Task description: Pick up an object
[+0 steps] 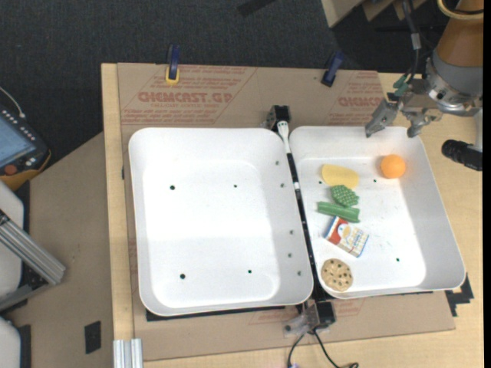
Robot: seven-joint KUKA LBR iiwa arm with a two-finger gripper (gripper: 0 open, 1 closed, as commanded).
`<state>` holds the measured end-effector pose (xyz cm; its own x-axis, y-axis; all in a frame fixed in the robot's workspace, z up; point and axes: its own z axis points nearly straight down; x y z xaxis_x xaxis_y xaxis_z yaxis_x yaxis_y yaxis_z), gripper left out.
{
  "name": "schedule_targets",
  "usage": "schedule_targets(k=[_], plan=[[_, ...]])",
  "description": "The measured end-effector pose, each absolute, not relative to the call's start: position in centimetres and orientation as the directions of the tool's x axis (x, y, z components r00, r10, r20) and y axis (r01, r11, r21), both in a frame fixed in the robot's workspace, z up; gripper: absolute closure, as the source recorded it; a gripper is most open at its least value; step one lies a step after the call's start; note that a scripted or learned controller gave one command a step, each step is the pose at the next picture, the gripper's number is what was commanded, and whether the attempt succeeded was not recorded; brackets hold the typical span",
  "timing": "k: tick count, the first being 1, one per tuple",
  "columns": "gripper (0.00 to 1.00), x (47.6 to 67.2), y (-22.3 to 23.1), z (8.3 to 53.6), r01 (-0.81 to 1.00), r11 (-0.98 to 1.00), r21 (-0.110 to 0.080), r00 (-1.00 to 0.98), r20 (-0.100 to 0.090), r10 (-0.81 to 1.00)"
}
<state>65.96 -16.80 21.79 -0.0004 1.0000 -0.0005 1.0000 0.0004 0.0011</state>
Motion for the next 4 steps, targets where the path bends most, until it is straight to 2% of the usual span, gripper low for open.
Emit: schedule_targets(k=[1,2,3,4], plan=[[1.0,66.0,-16.8,22.9,1.0,0.001,0.005,-0.001,-0.002,1.0],[1.0,66.5,-12.0,27.4,1.0,0.005,0.007,-0.005,-0.001,1.0],[1.0,58.0,-17.1,27.7,1.0,-0.007,-0.004,0.007,-0.001,1.0],[1.0,49.7,-18.1,35.0,1.0,-0.004,0.005,0.004,-0.002,1.0]])
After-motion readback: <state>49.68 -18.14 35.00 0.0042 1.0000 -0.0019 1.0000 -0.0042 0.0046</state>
